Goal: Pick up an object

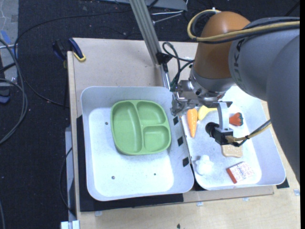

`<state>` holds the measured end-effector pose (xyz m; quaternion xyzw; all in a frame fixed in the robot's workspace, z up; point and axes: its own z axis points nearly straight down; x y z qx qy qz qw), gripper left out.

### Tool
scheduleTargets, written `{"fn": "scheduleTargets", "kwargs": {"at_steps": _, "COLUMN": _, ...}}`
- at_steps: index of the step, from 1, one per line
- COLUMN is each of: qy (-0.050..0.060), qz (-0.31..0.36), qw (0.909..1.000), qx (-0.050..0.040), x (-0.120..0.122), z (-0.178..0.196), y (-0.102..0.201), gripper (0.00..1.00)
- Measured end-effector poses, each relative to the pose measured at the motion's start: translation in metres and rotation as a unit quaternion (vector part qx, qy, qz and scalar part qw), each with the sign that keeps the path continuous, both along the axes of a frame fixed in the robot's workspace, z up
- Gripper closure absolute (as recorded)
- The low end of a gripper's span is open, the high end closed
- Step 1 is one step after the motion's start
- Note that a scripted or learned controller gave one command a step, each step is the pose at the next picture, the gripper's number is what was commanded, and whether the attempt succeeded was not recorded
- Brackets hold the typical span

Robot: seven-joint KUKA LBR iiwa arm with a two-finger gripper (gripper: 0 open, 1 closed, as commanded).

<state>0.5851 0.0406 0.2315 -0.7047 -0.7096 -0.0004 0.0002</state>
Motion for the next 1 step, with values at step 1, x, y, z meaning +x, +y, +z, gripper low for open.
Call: {"fn": "scheduleTargets", "kwargs": {"at_steps": 1, "qy": -0.001, "qz": 0.000, "qw": 1.0000, "qx": 0.0002, "x": 0.0119, "z": 0.0102, "y": 0.0498, "gripper": 1.00}}
